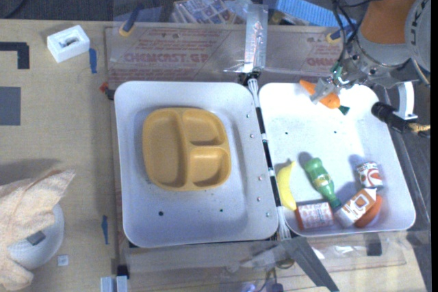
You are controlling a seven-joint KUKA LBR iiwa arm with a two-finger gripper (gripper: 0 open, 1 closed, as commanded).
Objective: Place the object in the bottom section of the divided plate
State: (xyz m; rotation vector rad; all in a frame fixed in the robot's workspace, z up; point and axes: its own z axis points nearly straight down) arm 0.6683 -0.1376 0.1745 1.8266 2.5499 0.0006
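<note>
**Orange piece at the gripper, plate waiting in the other bin**

A small orange object (330, 100) sits at the far end of the right bin (342, 137), right at the tip of the gripper (327, 89); I can't tell whether it is pinched or just touched. The yellow divided plate (185, 148) lies in the left bin (130, 167), well apart. Nearer me in the right bin are a banana (285, 186), a green bottle (320, 179) and a red can (315, 215).
</note>
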